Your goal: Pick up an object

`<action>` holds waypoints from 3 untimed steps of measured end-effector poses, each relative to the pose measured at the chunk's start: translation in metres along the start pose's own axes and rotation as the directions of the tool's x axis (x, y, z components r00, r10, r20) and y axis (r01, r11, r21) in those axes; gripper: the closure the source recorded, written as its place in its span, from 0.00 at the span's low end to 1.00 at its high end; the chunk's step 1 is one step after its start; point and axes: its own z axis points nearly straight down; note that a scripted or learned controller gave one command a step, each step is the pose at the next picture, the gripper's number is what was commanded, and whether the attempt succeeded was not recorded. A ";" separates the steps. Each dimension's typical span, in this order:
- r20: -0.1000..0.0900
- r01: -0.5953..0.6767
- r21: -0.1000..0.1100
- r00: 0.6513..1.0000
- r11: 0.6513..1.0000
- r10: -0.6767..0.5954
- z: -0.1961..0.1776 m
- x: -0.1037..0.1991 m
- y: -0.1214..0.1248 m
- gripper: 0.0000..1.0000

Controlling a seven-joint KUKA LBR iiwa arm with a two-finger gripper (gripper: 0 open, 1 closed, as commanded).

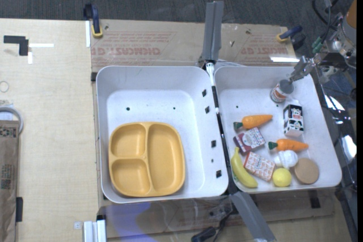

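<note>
The end effector (290, 81) hangs over the far right corner of the right bin (227, 122), at the tip of the arm (340, 37) that reaches in from the right. Whether it is spread or pressed together cannot be told from this view. Directly under and just left of its tip sits a small round can (278, 93) with a silver top and a reddish label; contact between them cannot be judged.

Nearer the camera from the end effector stands a small white carton printed with black cow patches (294, 120). To the left of that lies a toy carrot (256, 121), and a second carrot (290, 145) lies below the carton. Further down and left rest two small red-and-white packets (251, 139) (259, 166), their printing too small to read, beside a banana (241, 170), a lemon (282, 177), a white ball (287, 158) and a tan round disc (307, 170).

Far to the left of the end effector, the left bin (113, 93) holds a yellow divided plate (147, 158). Behind the bins, cardboard (142, 42) on the counter (45, 150) bears mirrored red lettering that appears to read CHEMCO.
</note>
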 end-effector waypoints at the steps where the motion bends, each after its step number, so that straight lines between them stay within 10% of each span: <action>1: -0.001 0.066 0.001 0.998 0.998 -0.066 0.124 -0.033 0.000 0.00; 2: -0.002 0.080 -0.002 0.997 0.997 -0.080 0.176 -0.029 0.013 0.00; 3: -0.012 -0.007 -0.004 1.000 1.000 0.007 0.174 -0.034 -0.027 0.00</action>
